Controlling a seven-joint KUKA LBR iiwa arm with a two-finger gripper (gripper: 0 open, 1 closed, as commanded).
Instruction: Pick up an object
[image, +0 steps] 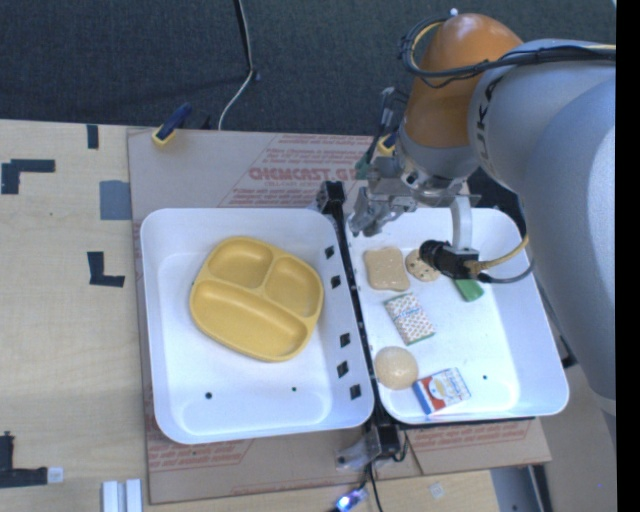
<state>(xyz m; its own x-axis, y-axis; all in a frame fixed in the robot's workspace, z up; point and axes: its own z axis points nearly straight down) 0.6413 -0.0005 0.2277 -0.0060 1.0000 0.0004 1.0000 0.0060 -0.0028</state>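
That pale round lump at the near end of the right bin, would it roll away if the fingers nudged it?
Probably: the round lump looks domed and smooth, so a nudge may roll it. The small packet beside it might stop it.

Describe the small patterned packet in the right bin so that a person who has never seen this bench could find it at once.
Look at the right bin, the one without the yellow divided plate. Near its middle lies the small patterned packet, between the tan square piece above it and the round pale ball below. It alone is flat, rectangular and covered with a fine green-and-white print.
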